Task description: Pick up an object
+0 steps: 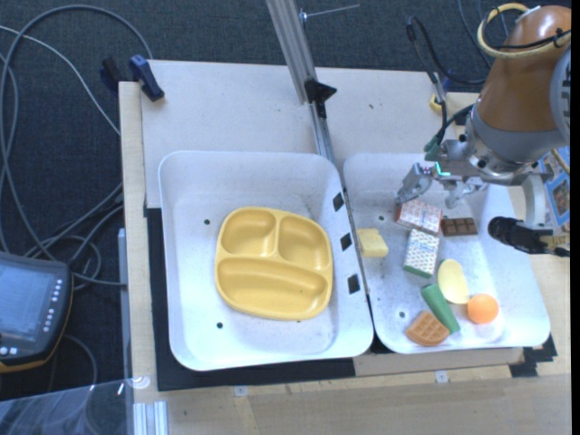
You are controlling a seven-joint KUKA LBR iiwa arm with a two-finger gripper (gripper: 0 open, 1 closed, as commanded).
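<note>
Jaws [439, 186] open above pink box [420, 215], near right bin's back rim [390, 159].

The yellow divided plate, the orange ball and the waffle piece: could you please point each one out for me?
yellow divided plate [272, 284]: camera view, floor of its long front compartment.
orange ball [483, 309]: camera view, middle of its top.
waffle piece [427, 329]: camera view, middle of its gridded face.

overhead camera, slanted down, both bins [181, 243]
</note>
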